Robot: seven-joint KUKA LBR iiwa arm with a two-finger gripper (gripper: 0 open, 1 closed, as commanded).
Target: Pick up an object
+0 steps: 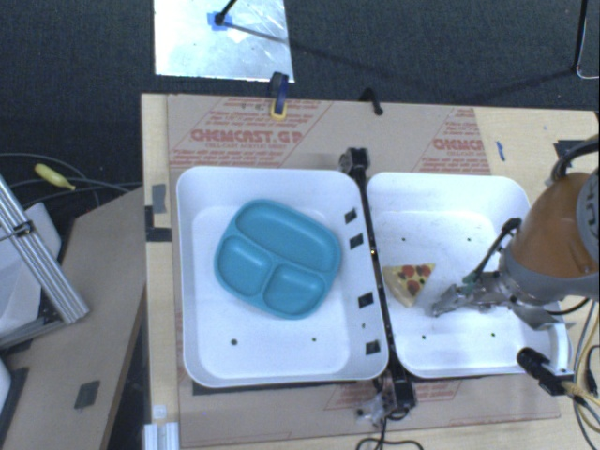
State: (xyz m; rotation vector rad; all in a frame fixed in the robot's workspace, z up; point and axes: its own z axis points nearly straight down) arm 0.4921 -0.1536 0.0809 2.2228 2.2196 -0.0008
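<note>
Yellow and red, the toy pizza slice (410, 280) lay in the right bin (487, 200) near the divider. The gripper (448, 302) hovered just beside it, jaws slightly parted, empty; the approach step, needing a short leftward shift and descent.

The bench (234, 125) is carrying two white bins; the left bin (202, 345) is sitting at nine o'clock of the right bin (450, 190), touching.
</note>
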